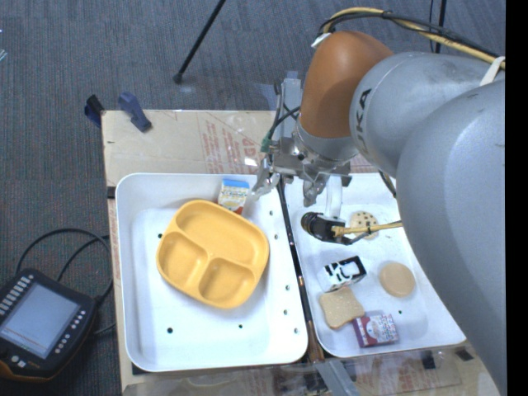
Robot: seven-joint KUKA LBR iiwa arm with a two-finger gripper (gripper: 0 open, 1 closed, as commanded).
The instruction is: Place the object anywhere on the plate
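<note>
Plate (214, 254) lies left of the downward-reaching arm (388, 89), whose claw (290, 186) hangs spread, gripping nothing.

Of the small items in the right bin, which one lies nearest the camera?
The red and white packet, at the right bin's front edge. The toast slice beside it, the round tan biscuit and the chocolate-chip cookie all lie further back.

Even, soft light from above keeps the scene bright. The white bins (136, 221) look slightly washed out, shadows are faint, and the close grey arm (445, 139) appears soft.
</note>
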